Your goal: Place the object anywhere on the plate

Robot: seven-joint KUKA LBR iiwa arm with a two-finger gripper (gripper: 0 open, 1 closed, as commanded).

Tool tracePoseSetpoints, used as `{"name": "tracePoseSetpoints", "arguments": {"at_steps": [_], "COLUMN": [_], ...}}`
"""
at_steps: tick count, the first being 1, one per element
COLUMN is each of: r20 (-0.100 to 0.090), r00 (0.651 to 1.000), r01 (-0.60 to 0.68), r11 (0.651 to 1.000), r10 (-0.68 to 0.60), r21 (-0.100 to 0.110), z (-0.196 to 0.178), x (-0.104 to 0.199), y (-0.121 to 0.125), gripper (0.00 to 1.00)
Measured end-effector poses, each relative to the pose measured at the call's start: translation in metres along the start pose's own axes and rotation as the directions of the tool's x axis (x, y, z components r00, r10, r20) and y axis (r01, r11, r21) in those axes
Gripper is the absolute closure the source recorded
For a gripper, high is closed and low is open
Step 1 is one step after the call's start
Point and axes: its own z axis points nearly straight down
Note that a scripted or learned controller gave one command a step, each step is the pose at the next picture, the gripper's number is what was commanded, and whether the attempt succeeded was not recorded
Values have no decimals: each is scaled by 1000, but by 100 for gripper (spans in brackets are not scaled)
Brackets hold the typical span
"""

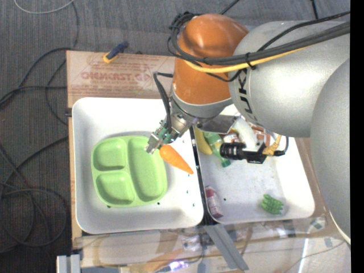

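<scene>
In the left of the two shallow white bins (85, 209) lies a lime-green plastic plate (128, 172) with three compartments, two small ones on its left side and one long one on its right. The grey arm with its orange band (207, 61) reaches in from the right and bends down over the wall between the bins, so that the jaws (157, 141) hang at the plate's upper right rim, over the top of the long compartment. Just beside the jaws, on their right, is an orange toy carrot (175, 158), lying at a slant with its thick end up by the fingertips and its point toward the lower right. The carrot rests on the bin floor close against the plate's right edge, not on the plate. Whether the jaws pinch the carrot's thick end or merely touch it cannot be told from this angle, nor whether they are released or clenched.

In the right white bin (296, 209) lie a small green knobbly toy (273, 204) near the lower right corner, a yellow-green item (205, 145) by the dividing wall, and a dark reddish packet (212, 201) at the lower left.
</scene>
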Motion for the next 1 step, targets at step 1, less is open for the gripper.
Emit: {"name": "tracePoseSetpoints", "arguments": {"at_steps": [1], "r20": [1], "r00": [1000], "r01": [0], "r11": [1000], "r10": [0], "r21": [0], "z": [0], "x": [0], "y": [0], "gripper": [0]}}
